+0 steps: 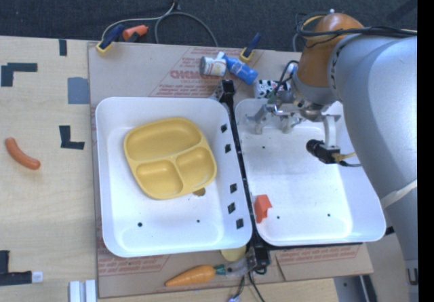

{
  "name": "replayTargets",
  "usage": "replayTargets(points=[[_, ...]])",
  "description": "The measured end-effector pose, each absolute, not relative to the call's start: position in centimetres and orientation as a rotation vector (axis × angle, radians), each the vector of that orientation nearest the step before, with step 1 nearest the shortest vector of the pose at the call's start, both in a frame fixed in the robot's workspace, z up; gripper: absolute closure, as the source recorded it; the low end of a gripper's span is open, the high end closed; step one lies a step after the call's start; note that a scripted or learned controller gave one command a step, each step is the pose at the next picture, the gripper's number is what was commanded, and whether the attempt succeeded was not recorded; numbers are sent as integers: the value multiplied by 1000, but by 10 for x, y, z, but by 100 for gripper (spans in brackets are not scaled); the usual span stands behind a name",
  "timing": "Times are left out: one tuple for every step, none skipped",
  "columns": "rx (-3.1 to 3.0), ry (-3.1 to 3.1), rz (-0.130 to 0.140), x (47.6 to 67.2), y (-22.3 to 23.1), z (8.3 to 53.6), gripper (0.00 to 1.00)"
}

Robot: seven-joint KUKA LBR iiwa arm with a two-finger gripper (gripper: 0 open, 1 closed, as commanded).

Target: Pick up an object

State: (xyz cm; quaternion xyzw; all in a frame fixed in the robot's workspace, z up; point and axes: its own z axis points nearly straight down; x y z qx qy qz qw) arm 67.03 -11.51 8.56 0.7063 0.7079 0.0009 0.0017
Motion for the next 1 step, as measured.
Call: replayTargets(points=[[2214,2222,1,670,-115,96,100]])
